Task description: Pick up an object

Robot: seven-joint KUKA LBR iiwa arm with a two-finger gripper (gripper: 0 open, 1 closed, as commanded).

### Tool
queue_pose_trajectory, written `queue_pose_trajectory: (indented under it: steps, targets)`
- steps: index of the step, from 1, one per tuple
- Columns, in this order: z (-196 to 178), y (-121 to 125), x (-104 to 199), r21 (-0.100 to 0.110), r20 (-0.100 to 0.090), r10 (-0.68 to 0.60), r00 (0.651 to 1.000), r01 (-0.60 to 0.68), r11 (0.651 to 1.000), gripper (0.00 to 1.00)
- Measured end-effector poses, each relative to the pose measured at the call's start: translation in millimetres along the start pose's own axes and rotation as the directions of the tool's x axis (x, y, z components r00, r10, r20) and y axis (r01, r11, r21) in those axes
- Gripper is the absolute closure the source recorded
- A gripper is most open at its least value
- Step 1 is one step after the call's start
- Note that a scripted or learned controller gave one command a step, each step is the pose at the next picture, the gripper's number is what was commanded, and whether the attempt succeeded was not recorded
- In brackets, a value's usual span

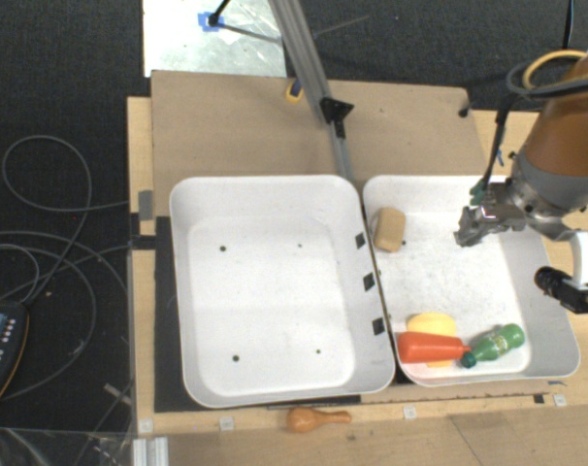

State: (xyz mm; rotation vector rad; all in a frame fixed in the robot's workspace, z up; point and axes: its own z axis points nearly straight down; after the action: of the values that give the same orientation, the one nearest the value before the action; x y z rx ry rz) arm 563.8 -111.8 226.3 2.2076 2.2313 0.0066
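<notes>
The right bin (449, 260) holds a tan block (389, 228) near its upper left corner. At its front edge lie a yellow fruit (433, 324), an orange carrot (430, 347) and a green bottle (494, 344), close together. My gripper (474, 223) hangs over the bin's upper right part, well to the right of the tan block and above the front group. Nothing shows between its fingers.
The left bin (270, 289) sits beside the right one, black clips along the shared wall. A tan pear-shaped toy (316, 417) lies on the bench in front of the bins. A grey pole (309, 61) slants across the back.
</notes>
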Motion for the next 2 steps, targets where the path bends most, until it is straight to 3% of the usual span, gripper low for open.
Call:
queue_pose_trajectory:
  steps: [2]
  targets:
    - [1.0,37.6,94.5,0.001,-0.001,-0.001,1.0,0.001,1.0,1.0]
